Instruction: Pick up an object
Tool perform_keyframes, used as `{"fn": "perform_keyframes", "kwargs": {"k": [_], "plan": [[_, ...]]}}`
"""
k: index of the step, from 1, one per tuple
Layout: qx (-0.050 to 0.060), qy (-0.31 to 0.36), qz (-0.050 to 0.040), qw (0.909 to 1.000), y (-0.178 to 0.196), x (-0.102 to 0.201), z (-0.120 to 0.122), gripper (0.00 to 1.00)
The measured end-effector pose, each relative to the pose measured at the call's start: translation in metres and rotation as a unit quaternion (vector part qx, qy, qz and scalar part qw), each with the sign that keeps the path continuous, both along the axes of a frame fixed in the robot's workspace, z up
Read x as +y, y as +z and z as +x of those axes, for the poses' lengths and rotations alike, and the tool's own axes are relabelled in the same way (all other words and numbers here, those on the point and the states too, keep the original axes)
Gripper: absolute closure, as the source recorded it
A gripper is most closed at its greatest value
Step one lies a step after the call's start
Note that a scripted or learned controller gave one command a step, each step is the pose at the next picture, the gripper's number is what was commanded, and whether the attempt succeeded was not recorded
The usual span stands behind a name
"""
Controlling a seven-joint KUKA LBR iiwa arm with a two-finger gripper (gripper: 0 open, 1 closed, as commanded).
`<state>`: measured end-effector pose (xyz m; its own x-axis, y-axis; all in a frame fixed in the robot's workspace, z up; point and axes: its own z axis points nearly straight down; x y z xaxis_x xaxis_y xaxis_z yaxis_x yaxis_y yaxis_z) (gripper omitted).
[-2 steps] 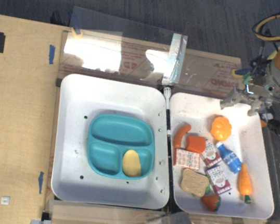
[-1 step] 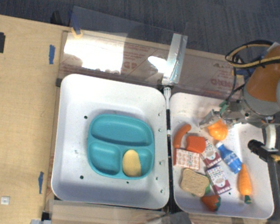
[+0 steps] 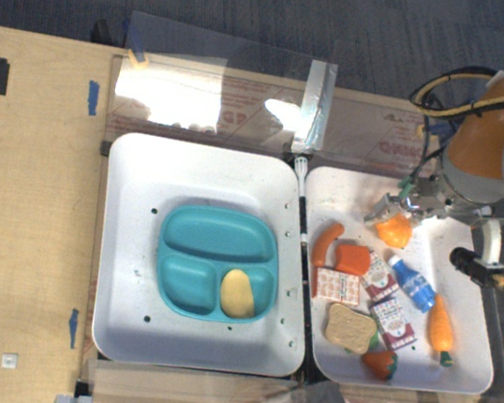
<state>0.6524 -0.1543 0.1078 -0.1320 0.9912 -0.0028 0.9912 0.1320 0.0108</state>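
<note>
- Left bin (image 3: 125, 223) has a teal divided tray (image 3: 218, 238) with a yellow potato-ish thing (image 3: 237, 293) in its near right compartment.
- Right bin (image 3: 476, 374): carrot (image 3: 441, 330) pointing near-far, blue bottle (image 3: 413, 283) lying diagonal, slice of bread (image 3: 349, 327), packets, orange sausage (image 3: 324, 242).
- Tool (image 3: 400, 210) sits right over an orange lump (image 3: 395, 231) at the far side; can't tell whether it's gripping.

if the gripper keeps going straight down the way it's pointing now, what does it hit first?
Most likely the small orange object at the back of the right bin. The gripper sits just above it in the camera view and points down at it. Depth is unclear from this slant, so it may slightly miss and meet the bin floor.
</note>
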Motion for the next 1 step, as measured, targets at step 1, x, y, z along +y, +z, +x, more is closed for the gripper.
{"fn": "perform_keyframes", "kwargs": {"k": [1], "plan": [[0.001,0.012,0.0011,0.9999,0.0819,0.0729,0.0171,1.0]]}}
